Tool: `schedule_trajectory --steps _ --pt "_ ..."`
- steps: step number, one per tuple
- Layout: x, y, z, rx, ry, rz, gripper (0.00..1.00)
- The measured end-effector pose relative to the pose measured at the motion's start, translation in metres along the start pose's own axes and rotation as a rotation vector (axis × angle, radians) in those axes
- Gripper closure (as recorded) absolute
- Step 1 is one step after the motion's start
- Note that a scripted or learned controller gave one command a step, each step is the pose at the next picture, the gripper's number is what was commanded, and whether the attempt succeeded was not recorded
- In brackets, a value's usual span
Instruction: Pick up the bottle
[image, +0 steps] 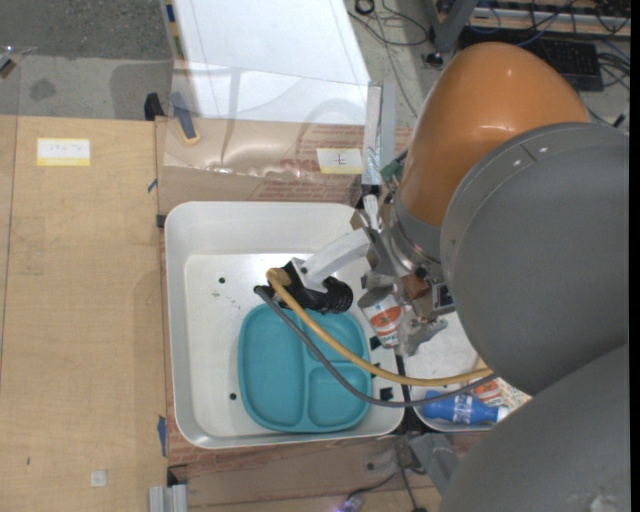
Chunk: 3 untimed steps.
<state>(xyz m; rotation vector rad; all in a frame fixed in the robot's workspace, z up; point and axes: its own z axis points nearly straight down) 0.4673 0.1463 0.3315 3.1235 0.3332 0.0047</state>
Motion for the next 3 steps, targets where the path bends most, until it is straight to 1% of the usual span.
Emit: schedule_trajectory --steps 1,2,3 --pt "0.001 0.016 0.006 0.002 -0.004 -0.094 1.00" --pt "0.031 -0.028 -0.014 0.000 0.000 0.001 1.00" --pt "-0.003 0.008 0.003 0.001 -0.005 -0.011 1.00"
